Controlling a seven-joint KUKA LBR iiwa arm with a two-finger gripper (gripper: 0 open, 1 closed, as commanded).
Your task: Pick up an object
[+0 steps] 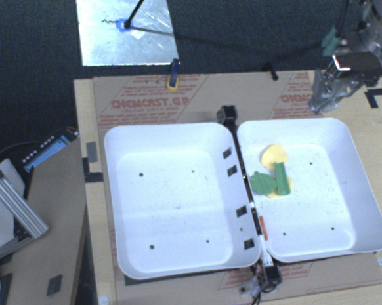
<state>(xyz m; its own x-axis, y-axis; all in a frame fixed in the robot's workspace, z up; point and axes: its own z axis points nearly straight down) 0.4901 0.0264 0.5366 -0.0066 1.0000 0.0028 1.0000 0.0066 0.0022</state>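
In the right bin [350, 169] a small pile lies left of centre: a yellow rounded piece [273, 154], a green stick-shaped piece [282, 178] and a darker green lump [263, 183] touching it. My gripper [325, 98] hangs above the bench beyond the right bin's far right corner, well apart from the pile. Nothing shows between its fingertips.
The left bin [121, 187] sits beside the right one, joined by a black clip strip [239, 177]. A shiny metal sheet [126, 27] lies at the far back. A cable crosses the dark floor behind the bench. An aluminium frame [10, 202] stands at the left.
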